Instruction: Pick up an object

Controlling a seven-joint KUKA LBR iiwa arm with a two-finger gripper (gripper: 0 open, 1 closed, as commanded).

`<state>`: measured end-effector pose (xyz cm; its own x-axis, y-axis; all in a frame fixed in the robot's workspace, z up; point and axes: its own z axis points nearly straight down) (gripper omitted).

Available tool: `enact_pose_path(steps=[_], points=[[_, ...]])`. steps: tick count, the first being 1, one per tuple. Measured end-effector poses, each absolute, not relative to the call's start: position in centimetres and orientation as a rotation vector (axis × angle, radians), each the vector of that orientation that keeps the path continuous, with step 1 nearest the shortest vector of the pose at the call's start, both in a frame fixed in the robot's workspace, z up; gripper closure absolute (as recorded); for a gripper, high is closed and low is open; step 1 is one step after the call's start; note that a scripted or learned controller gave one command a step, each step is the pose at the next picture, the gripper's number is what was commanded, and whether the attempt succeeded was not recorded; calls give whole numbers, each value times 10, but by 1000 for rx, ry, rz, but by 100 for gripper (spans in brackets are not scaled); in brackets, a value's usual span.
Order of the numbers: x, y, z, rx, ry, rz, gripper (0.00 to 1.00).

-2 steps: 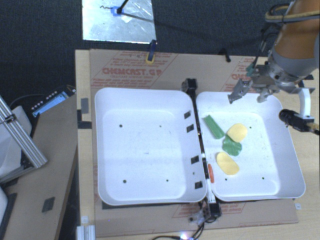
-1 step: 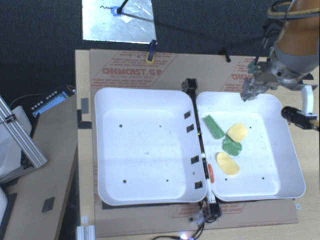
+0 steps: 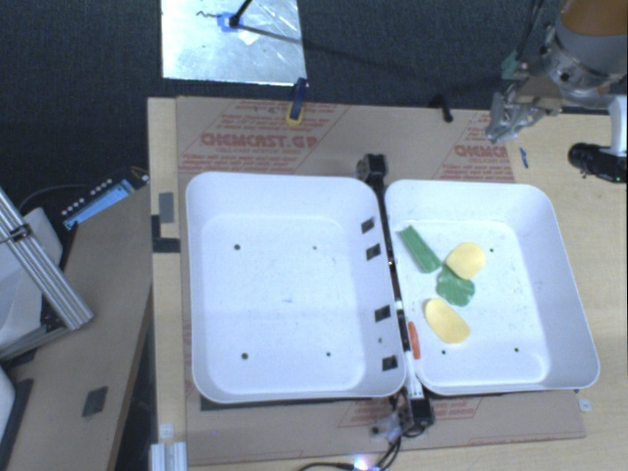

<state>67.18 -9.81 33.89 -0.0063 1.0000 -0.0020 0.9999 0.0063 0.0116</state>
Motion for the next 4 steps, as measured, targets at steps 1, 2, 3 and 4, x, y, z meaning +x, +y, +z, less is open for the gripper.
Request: enact_pose_path(steps=[1,2,3,4], points=[[669,-138,358,2219,2218,3,100],[668,-193,347,2221,2215,0,100],[668,-207,522,2202,2212,14,100],[603,-207,539,2217,2216,5,100]])
